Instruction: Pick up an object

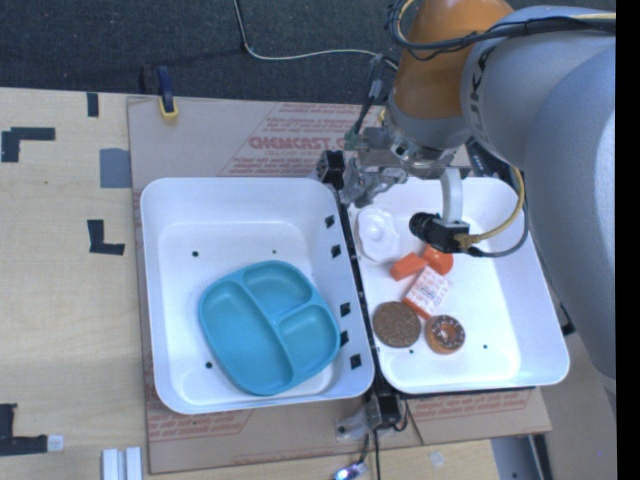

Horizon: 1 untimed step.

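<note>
We start with the big grey arm (560,118), which is closest to us and comes in from 3 o'clock. It has an orange band (445,53) on it. Below the band sits the gripper (368,183), low over the top edge of the right bin (530,368), close to the wall it shares with the left bin (165,268). We cannot tell how its fingers stand, because the dark metal parts all run together.

Just under the gripper, toward 6 o'clock, lies a small white cup (377,230). It looks close to the gripper, but we cannot tell if they touch. Further toward 5 o'clock lie an orange block (418,264), a little packet with a label (427,291), a brown round disc (397,324) and a shiny round lid (445,334). These four sit near each other.

In the left bin lies a blue plate with three parts (268,325).
</note>
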Available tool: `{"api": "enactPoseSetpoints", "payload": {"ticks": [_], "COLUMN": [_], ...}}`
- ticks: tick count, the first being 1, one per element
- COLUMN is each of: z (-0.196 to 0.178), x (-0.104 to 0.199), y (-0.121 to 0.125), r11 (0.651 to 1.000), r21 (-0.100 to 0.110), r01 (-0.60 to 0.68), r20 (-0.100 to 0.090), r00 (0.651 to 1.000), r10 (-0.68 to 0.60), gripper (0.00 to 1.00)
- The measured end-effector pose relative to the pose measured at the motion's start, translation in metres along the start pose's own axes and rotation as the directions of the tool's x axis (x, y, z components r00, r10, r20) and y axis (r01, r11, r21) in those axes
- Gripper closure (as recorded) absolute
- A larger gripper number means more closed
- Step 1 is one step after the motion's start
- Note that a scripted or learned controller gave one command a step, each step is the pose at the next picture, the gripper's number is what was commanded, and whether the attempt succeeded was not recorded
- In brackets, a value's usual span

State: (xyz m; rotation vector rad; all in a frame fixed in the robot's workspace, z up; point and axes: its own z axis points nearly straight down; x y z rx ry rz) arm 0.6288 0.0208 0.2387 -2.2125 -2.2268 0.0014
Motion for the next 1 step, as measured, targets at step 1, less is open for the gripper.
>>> {"api": "enactPoseSetpoints", "payload": {"ticks": [1], "z": [-0.0045], "x": [0.0509], "y": [-0.0109], "r11": [1.000], "r21": [0.000], "r01": [0.001], "r20": [-0.001], "r00": [1.000], "r10": [-0.001], "gripper": [1.00]}}
